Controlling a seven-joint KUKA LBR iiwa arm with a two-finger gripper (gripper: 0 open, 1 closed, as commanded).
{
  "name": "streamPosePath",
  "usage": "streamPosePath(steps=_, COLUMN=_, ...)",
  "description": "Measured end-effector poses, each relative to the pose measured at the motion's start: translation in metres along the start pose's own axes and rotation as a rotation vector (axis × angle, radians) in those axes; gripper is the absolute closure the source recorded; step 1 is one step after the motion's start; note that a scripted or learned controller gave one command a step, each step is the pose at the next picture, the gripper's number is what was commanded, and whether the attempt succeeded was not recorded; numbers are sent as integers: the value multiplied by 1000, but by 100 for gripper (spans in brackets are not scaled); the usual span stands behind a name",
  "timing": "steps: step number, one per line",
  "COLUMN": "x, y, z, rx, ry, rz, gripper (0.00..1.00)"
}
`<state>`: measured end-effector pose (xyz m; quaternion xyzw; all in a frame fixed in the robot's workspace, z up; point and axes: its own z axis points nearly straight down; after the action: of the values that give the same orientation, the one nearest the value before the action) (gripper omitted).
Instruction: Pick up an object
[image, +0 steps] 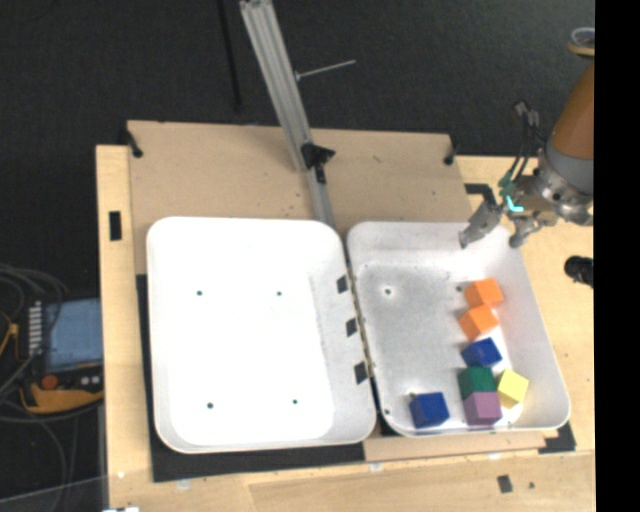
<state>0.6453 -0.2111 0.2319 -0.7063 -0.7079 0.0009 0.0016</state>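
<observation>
Coloured blocks (484, 350) in right bin (400, 250)

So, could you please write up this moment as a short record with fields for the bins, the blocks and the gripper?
left bin: white, shallow
right bin: white, holds seven blocks
orange blocks: two, and, near right wall
blue blocks: one below the orange pair, one apart at near edge
green block: beside yellow block
purple block: near right corner
gripper: open, above right bin's far right corner, holding nothing
</observation>
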Motion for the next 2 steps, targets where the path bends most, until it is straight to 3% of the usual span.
streamPosePath(steps=1, x=-1, y=1, z=-3, rx=-3, ry=-5, rz=-2, gripper=0)
streamPosePath(steps=2, x=4, y=1, z=41, rx=-1, ry=-3, rz=-6, gripper=0)
